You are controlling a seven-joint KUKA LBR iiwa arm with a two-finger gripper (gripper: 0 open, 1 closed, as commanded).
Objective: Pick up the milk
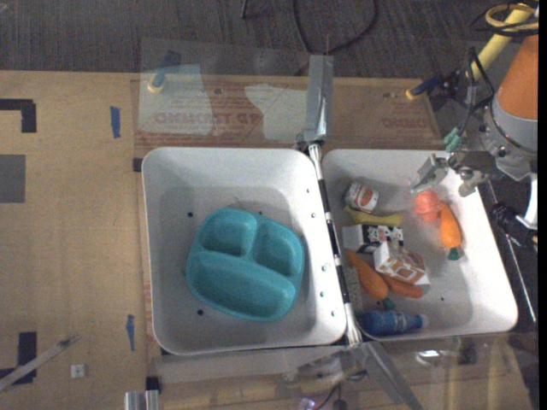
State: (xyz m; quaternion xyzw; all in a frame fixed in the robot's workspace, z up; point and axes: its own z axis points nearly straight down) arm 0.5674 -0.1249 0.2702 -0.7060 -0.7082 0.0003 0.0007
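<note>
The milk (362, 236) is a small white carton with black patches, lying on its side near the left wall of the right bin (489, 301). A white and orange carton (401, 266) leans against it. My gripper (447, 178) hovers over the bin's far right part, above and to the right of the milk and well apart from it. Its two fingers stand open with nothing between them. A pink-red fruit (426, 203) lies just below the left fingertip.
Around the milk lie a small can (361, 197), a banana (374, 217), two carrots (368, 277), a blue bottle (390, 321) and an orange vegetable (450, 227). The left bin (162, 186) holds a teal divided plate (246, 264).
</note>
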